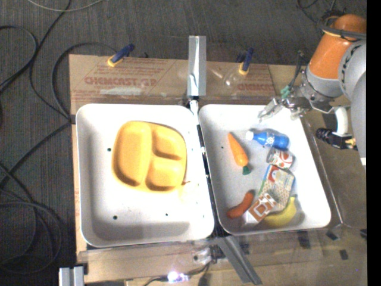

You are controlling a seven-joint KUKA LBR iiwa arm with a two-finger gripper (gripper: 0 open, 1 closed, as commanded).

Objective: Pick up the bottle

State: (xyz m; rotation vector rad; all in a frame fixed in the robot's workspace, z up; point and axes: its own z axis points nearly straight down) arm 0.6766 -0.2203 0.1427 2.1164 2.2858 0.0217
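Right bin (pixel 309 159), far end: bottle (pixel 269 139) on its side
Gripper (pixel 275 108): jaws spread wide, holding nothing
Advice: descend, straddle the blue body, avoid the carrot (pixel 238 150)

The two bins (pixel 89 159) look like smooth, slightly glossy white plastic, and the yellow tray (pixel 150 155) in the left one is glossy moulded plastic. The bottle (pixel 268 139) is shiny blue plastic with a white cap, beside a smooth orange carrot (pixel 238 150). Matt brown cardboard (pixel 131 79) covers the bench under the bins.
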